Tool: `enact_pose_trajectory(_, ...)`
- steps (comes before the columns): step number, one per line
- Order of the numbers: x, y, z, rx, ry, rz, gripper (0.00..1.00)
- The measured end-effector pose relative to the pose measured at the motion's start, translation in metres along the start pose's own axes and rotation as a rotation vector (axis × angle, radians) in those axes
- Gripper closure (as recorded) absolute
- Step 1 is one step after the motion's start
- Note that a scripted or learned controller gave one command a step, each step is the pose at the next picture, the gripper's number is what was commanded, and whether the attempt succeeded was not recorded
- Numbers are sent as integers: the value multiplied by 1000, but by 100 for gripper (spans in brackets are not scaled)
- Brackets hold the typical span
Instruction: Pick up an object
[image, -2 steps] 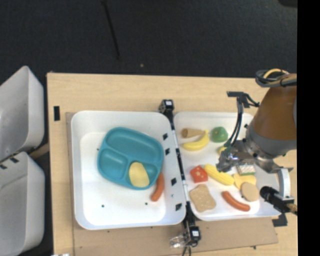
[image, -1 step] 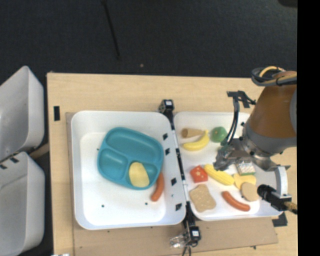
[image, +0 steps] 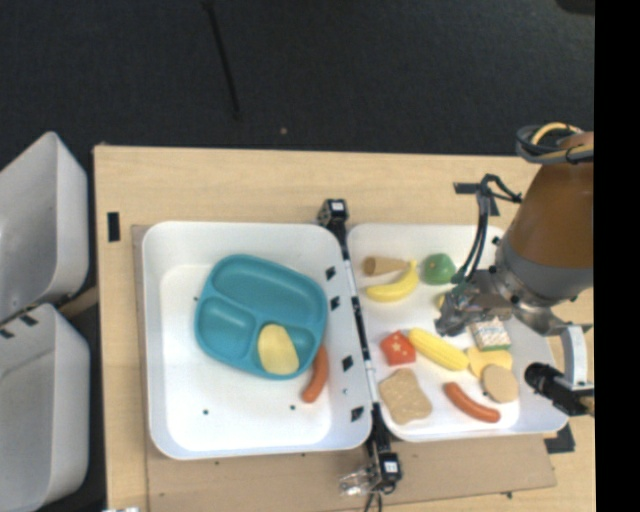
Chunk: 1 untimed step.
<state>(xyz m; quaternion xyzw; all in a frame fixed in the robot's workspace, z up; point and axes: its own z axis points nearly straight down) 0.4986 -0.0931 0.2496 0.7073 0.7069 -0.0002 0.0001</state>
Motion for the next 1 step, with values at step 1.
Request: enact_pose_trajectory(1, -3, 1, 21, 4, 0, 3, 100)
